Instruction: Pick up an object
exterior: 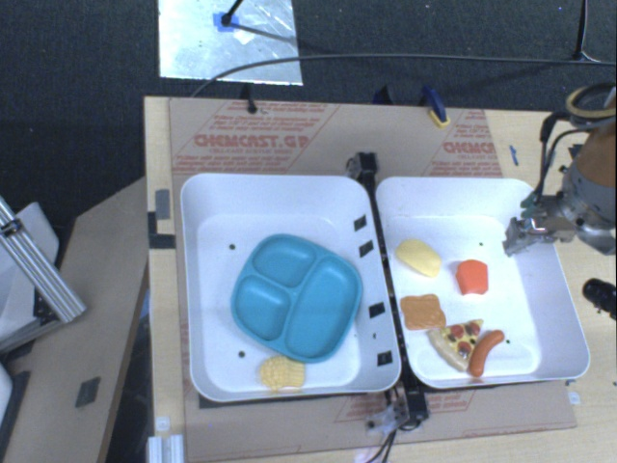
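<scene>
The right bin (pixel 540 287) holds a pale yellow lump (pixel 419 257), an orange-red block (pixel 471 277), a brown waffle-like piece (pixel 422 312), a pizza slice (pixel 457 340) and a sausage (pixel 484 349). My gripper (pixel 525 231) hangs over the right bin's far right edge, to the right of and a little beyond the orange-red block, with nothing seen in it. In the left bin (pixel 207 258) lies a blue divided plate (pixel 296 297), and a yellow corn piece (pixel 282 373) sits just in front of it.
A black clip strip (pixel 371 258) runs along the seam between the two bins. The bins rest on a brown cardboard sheet (pixel 289 133). A cable and a foil square (pixel 229 25) lie beyond the bench.
</scene>
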Robot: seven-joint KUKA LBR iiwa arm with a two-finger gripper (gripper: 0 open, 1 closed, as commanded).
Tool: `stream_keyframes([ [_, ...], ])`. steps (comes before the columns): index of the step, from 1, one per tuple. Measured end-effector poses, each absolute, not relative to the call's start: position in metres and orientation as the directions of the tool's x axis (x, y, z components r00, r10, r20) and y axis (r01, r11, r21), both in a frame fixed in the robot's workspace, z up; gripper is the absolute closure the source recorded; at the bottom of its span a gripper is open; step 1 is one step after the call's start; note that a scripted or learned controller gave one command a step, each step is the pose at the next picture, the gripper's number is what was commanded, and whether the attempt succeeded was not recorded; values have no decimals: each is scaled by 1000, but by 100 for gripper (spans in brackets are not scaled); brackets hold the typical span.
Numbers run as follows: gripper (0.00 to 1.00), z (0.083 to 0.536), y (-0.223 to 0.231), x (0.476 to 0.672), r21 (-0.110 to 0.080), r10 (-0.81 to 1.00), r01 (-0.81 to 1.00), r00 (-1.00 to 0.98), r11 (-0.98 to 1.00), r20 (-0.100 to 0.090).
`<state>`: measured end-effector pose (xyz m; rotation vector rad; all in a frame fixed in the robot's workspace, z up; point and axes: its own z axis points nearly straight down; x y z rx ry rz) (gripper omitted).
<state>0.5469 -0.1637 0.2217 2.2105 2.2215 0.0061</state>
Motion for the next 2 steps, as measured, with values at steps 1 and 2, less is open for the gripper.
stream_keyframes([
  [1, 100, 242, -164, 548, 4, 1000, 1000, -6, 6, -1],
  [2, 100, 233, -119, 563, 3, 1000, 1000, -9, 9, 1],
])
